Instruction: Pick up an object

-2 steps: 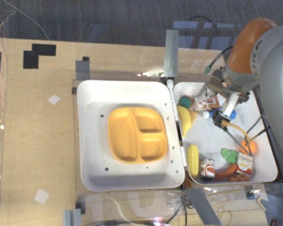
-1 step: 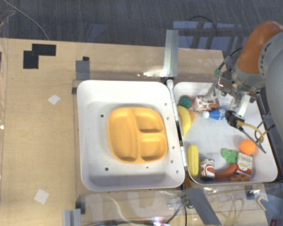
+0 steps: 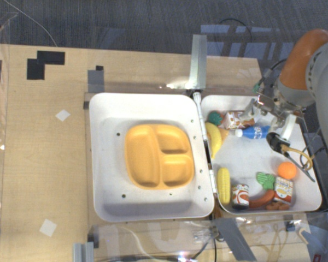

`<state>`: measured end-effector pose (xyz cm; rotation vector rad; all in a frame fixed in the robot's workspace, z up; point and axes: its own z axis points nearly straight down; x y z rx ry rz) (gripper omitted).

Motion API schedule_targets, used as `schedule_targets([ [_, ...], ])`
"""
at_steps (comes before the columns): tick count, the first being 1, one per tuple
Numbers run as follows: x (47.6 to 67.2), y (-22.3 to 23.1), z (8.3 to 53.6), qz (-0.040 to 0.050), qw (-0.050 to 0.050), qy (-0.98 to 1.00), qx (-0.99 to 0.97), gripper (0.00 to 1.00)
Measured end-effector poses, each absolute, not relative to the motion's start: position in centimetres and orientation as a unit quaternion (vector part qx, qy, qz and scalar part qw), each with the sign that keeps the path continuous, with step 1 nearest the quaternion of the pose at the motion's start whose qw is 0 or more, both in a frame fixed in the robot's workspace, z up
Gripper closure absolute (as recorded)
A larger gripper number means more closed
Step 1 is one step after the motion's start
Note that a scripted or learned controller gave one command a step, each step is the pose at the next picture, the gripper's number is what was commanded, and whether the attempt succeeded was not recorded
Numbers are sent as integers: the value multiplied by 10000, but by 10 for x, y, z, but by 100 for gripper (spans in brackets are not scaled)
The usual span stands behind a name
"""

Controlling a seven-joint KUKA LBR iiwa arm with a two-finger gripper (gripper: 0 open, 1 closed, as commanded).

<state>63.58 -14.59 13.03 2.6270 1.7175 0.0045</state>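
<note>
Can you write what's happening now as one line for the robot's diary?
tool: above right bin's back | nearby: blue bottle, banana | left bin: yellow tray

A robotics lab: a wooden bench (image 3: 44, 162) with two white bins (image 3: 104, 201), loose cables (image 3: 303, 160), and grey carpet (image 3: 126, 15).

Even, fairly bright overhead light. Glare hotspot on the metal bracket (image 3: 198, 75) at the bins' top edge. Soft shadows inside the left bin (image 3: 106, 162). Slightly soft, low-res overall.
</note>
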Motion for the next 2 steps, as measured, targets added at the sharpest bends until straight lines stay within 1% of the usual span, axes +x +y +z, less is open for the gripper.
schedule_targets([
  [1,633,-133,121,143,177,5581,8295,0],
  [2,629,-105,116,205,278,5660,8237,0],
])
